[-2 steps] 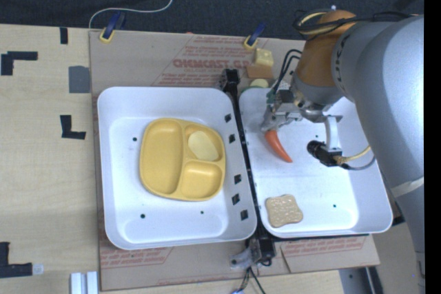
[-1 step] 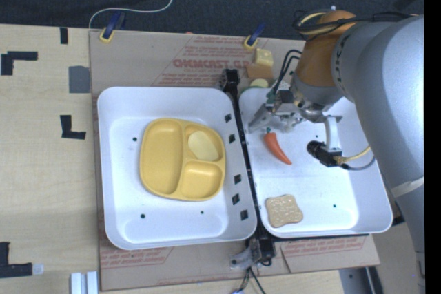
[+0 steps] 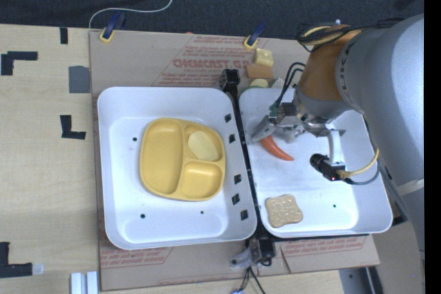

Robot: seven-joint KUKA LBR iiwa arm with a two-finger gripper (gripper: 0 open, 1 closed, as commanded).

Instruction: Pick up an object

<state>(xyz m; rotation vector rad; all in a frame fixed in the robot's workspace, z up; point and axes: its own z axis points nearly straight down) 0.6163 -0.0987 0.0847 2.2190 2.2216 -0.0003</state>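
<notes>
In the right bin [image 3: 344, 217], an orange carrot-shaped piece [image 3: 278, 149] lies near the left wall. My gripper [image 3: 264, 131] is low over the bin, right at the piece's upper left end and touching or almost touching it. A tan slice of toast [image 3: 284, 210] lies flat at the bin's front left. The left bin [image 3: 124, 217] holds a yellow divided plate [image 3: 165, 162] with a pale round slice [image 3: 203, 144] in its upper right compartment.
The grey arm with its orange band [image 3: 324, 72] covers the right bin's back right part. A black cable with a connector [image 3: 329, 169] hangs beside the wrist. Small yellow and brown blocks [image 3: 260, 64] sit on the cardboard behind the bins.
</notes>
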